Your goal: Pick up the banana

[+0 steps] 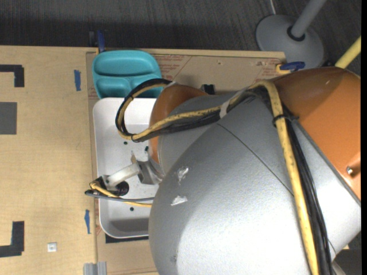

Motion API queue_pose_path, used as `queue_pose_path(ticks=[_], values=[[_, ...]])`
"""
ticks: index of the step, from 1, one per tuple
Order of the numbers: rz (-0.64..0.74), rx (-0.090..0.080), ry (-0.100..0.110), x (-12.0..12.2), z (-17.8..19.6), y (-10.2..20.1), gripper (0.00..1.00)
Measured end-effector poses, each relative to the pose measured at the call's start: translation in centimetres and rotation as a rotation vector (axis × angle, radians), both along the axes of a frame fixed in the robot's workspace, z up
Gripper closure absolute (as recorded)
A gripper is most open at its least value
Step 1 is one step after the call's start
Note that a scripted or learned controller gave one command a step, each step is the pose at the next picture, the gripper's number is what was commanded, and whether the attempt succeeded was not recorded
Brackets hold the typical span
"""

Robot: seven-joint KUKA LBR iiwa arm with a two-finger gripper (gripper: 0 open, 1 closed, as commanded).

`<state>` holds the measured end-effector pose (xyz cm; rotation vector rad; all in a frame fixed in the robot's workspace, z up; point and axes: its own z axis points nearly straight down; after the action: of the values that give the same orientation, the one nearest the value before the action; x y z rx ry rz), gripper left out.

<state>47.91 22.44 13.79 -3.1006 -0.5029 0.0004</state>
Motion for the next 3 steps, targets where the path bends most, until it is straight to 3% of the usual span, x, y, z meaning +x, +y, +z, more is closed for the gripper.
queue_pose_path(ticks=[1,2,3], values=[[-0.118,0.002,0.000,0.0,-5.2,0.1,0.00],[-0.119,0.003,-0.006,0.2,-4.2,0.1,1.00],[0.001,0.000,0.004,0.0,2.2,-8.6,1.00]])
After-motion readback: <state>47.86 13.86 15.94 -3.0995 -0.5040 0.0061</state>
